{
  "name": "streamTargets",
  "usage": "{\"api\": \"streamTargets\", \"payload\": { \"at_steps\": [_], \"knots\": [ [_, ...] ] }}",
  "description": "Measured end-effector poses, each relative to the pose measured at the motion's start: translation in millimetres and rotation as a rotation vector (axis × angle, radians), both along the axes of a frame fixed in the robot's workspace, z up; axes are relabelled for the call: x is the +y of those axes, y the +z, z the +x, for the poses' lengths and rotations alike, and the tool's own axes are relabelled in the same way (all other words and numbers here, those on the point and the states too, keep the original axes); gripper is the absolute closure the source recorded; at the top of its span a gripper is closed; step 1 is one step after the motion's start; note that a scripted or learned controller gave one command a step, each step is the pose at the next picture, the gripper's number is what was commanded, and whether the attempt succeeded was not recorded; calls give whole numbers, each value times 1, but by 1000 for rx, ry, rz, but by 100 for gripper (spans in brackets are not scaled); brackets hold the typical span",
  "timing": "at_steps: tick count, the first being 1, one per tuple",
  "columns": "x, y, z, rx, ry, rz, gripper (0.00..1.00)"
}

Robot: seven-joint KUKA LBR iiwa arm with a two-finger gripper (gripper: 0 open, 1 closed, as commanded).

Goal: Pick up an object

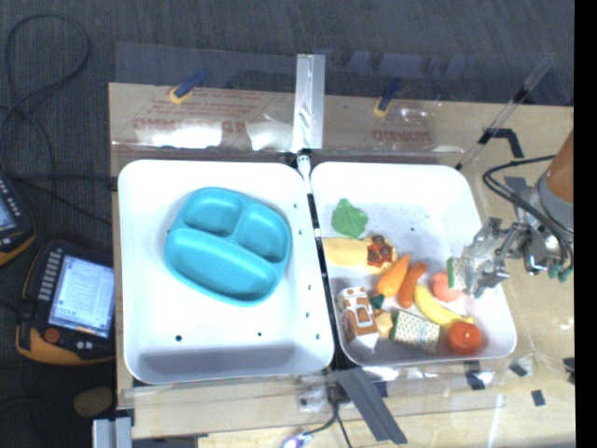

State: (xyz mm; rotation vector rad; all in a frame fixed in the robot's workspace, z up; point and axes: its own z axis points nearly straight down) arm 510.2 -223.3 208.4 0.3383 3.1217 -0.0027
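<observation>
A pink-and-green toy (446, 286) lies in the right bin (420, 180), touching a banana (435, 308) and beside a carrot (409, 284). The end effector (480, 267) hovers there; its grip cannot be told. A blue divided plate (229, 243) occupies the left bin (140, 278).

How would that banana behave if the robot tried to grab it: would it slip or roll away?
The banana looks like a smooth, glossy toy, so it may well slip between fingers. Its curved shape suggests it would rock or pivot rather than roll far. It lies packed against the tomato and carrot in the right bin, so a push would probably shove those too.
</observation>
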Motion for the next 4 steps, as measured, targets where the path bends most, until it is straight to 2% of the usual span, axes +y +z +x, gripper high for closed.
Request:
{"api": "streamTargets", "payload": {
  "at_steps": [1,2,3,4],
  "knots": [
    [0,4,-26,0,-431,0,100],
    [9,-85,-23,-7,-896,1,100],
    [93,-27,-27,3,-1006,0,100],
    [60,-96,0,-5,-1066,0,100]
  ]
}}
